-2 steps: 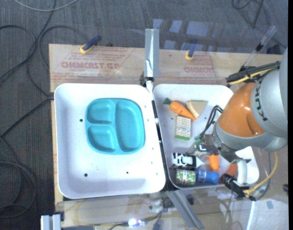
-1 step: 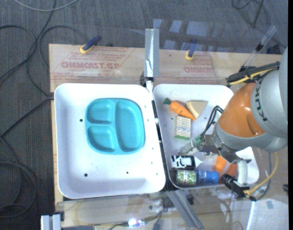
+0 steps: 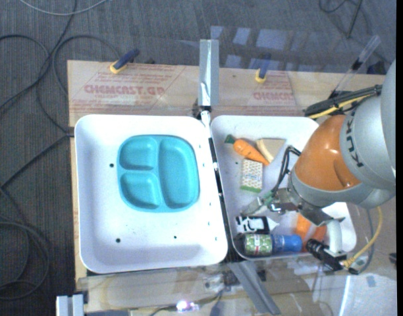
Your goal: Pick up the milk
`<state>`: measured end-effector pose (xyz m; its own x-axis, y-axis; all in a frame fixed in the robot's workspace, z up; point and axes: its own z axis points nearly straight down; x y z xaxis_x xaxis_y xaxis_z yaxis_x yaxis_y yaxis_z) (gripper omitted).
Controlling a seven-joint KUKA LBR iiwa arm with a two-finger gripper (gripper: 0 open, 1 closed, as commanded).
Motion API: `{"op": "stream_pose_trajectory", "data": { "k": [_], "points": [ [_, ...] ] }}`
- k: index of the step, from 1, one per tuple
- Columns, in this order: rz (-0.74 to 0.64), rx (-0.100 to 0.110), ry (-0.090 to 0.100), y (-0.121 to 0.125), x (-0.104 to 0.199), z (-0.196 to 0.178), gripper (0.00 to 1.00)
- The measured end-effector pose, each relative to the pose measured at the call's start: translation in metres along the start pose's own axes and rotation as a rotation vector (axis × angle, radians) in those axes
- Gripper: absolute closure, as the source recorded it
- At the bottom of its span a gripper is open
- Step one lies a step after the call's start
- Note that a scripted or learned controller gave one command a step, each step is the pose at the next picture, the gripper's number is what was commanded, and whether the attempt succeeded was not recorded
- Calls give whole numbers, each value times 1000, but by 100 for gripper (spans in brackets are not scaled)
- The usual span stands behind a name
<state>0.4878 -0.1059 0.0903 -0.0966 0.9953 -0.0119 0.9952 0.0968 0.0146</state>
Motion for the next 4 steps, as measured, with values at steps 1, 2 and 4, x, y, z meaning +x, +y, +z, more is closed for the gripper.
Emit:
{"op": "stream_pose_trajectory", "data": {
  "k": [1, 2, 4],
  "points": [
    [358, 21, 6, 30, -25, -25, 0],
    [281, 21, 6, 95, 3, -33, 0],
    [639, 22, 4, 13, 43, -93, 0]
  ]
}}
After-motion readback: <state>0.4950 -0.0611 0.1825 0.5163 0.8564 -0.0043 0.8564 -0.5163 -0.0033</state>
